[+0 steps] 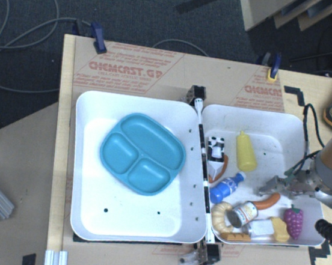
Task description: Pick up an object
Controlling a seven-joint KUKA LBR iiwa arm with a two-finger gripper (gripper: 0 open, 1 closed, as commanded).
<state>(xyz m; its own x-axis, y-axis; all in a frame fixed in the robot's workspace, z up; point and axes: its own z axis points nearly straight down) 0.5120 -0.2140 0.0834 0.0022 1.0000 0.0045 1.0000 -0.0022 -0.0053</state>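
Can [243, 216], cheese [280, 229], grapes [293, 220]: right bin's [264, 120] near edge, unpicked. My claw [275, 185] over hotdog [264, 202]; spread indeterminable.

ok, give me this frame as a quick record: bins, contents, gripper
left bin: blue divided plate
right bin: yellow bottle, blue bottle, hot dog, grapes, can, small black-and-white toy, more items crowded at the near edge
gripper: in right bin, just above the hot dog, nothing seen between the fingers
finger state: cannot tell
arm: enters from the right
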